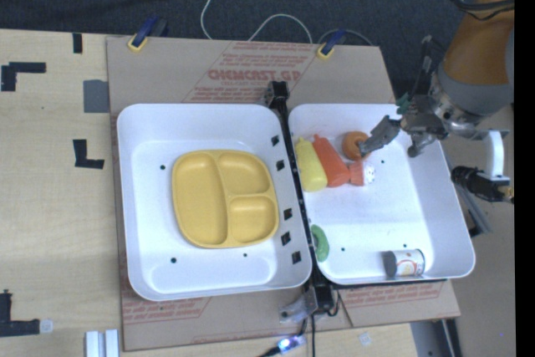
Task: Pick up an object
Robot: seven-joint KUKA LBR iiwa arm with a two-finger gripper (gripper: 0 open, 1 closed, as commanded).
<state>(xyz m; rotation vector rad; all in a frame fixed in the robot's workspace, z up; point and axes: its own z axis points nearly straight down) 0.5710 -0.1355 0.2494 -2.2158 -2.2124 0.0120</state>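
Note:
The right bin [426,205] holds a yellow object [310,165], a red-orange carrot-like piece [332,165], a small orange ball [354,144], a green item [319,242] at its left rim, and a white can [405,263] lying near the front. My gripper [394,136] hangs over the right bin's far right part with its fingers spread open. One dark finger [378,137] points down toward the orange ball, and the other [417,141] is off to the right. Nothing sits between them.
The left bin [142,180] holds a yellow divided plate [225,197]. Both bins rest on a cardboard sheet [242,71] held by blue-yellow clamps at the back. A white cable loops behind the bins. The arm's grey body and orange band stand at the right.

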